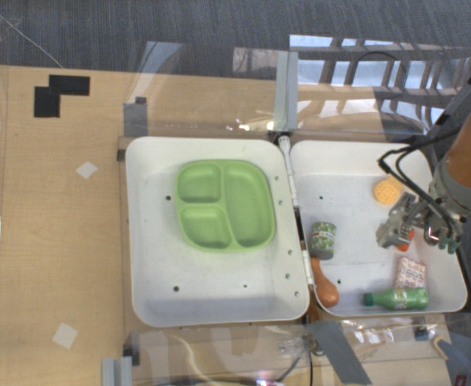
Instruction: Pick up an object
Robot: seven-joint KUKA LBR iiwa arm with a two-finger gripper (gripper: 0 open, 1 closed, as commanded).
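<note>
My gripper hangs low over the right bin, near its right side, with the grey arm and orange band coming in from the right. Just beyond it lies a round yellow waffle-like piece. A pink and white packet lies right below the gripper, and a green bottle rests on its side at the bin's front. A small red-orange bit shows beside the gripper; I cannot tell what it is.
A green can stands at the right bin's left side, with a brown-orange drumstick-shaped item in front of it. The left bin holds a green divided plate. Black cables loop off the arm.
</note>
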